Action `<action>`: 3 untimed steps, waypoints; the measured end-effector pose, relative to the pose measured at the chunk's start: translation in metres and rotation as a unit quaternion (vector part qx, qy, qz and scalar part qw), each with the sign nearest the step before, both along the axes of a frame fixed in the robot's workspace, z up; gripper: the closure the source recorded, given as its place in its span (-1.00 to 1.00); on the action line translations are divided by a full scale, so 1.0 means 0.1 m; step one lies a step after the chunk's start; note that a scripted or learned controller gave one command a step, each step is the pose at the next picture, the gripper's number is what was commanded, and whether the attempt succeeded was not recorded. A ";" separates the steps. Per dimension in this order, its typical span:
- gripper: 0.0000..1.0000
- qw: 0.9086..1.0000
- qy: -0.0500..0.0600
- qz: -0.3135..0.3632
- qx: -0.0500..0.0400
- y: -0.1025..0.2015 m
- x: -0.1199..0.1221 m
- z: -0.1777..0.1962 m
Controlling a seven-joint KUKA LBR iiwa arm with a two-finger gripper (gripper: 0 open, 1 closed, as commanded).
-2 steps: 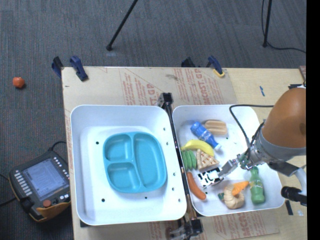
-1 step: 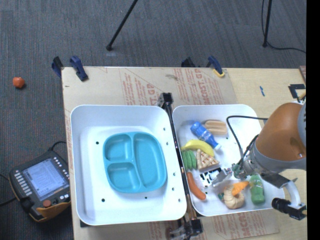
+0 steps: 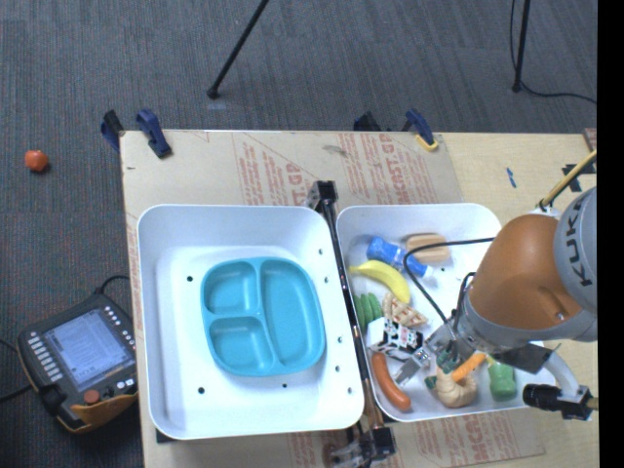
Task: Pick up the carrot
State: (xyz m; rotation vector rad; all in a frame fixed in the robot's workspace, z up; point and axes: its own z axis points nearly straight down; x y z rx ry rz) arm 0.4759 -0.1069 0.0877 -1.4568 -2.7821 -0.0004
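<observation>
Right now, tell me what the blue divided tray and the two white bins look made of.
Blue divided tray: likely moulded plastic, smooth, uniform colour, rounded compartment walls. White bins: probably thin formed plastic, semi-gloss, with soft rounded corners and rims.

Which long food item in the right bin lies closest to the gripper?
The carrot, orange, right beside the gripper; the banana and sausage lie farther left.

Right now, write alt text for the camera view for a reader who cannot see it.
A grey-and-orange robot arm reaches into the right bin of toy food, its gripper beside an orange carrot. A banana and hot dog lie nearby; the left bin holds a blue divided plate.
</observation>
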 end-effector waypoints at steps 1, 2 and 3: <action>1.00 1.000 0.001 -0.002 0.001 0.00 0.00 0.10; 1.00 0.989 0.000 -0.147 0.000 0.45 0.30 1.00; -1.00 0.989 0.000 -0.147 0.000 0.45 0.29 1.00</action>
